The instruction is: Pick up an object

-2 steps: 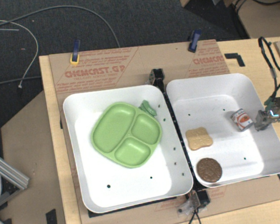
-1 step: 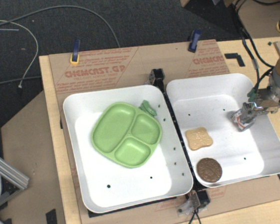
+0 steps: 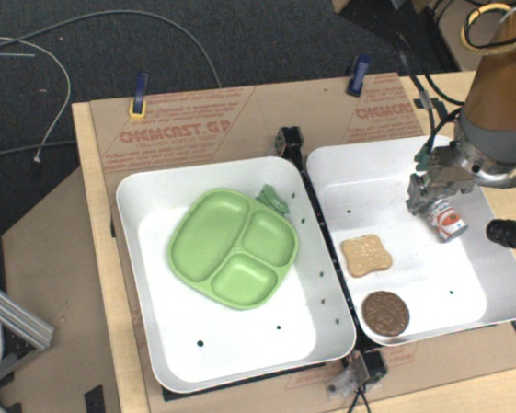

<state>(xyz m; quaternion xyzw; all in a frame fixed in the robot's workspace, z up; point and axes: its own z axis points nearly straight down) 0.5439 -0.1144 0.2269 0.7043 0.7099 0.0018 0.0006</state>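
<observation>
Round and brown, a cookie point(image 3: 385, 312) sits at the near edge of the right bin point(image 3: 500, 298), well below the fingers point(image 3: 426, 193). They are low in that bin, but I cannot tell if they are open or shut, or if they hold anything. Just beside them, to the lower right, lies a small red and white can point(image 3: 447, 220), tipped on its side. I think this is the thing to pick. To grab it well, they should come straight down over its middle, squeeze gently, then lift slowly. A tan cracker point(image 3: 366, 255) lies farther left. Far left is a green plate point(image 3: 233, 247).
</observation>
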